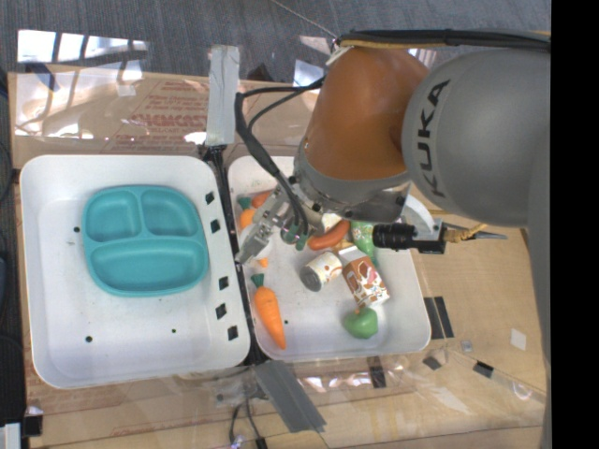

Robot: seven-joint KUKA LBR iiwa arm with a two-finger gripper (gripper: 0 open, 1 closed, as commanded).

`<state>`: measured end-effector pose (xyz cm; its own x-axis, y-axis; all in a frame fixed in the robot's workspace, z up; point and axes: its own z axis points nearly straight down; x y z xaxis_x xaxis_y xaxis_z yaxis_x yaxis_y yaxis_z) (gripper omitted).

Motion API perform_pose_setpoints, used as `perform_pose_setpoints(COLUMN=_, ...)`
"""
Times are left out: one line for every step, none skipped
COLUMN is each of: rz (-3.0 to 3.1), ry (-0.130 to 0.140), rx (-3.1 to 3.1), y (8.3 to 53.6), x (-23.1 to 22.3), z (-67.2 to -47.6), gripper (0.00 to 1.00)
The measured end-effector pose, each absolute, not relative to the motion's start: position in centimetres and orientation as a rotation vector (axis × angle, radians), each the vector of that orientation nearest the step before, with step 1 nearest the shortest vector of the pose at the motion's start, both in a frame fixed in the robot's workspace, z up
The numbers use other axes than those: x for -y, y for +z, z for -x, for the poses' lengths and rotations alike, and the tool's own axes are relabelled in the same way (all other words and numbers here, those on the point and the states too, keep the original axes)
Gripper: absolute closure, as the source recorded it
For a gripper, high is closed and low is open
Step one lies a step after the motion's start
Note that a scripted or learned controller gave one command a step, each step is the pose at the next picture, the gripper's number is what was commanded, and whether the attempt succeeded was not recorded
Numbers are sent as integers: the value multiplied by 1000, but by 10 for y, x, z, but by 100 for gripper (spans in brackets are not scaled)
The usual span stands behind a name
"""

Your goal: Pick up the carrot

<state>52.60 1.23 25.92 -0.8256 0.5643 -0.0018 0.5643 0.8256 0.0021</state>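
Lying near the front-left corner of the right bin [412,340], the carrot [269,312] points its thin end toward the front rim, leafy stub toward the back. It rests flat on the bin floor, just beside the divider wall, apart from the other items, so a straight descent looks feasible, though the nearby wall may crowd one finger.

Above and behind it, the gripper [256,241] hangs over the left side of the same bin, its metal fingers angled down toward the divider. They appear slightly parted with nothing between them; the carrot is not in the grasp. Judging by this, the pick is not yet made and the tool needs to travel forward and drop.

Counting the right bin: one carrot, one sausage [329,236] partly under the wrist, one small white cylinder [320,270], one printed carton [366,283], one green rounded item [360,323], and an orange piece [246,218] by the back wall, too hidden to name. More may sit beneath the arm.

The left bin [56,335] bears one teal divided tray [145,239] with three compartments, likely a destination for sorted items.
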Motion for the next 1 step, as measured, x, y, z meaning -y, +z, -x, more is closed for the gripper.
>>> perform_pose_setpoints(rz=-936, ry=-4, rx=-3005, y=200, x=-33, z=-509, gripper=100)
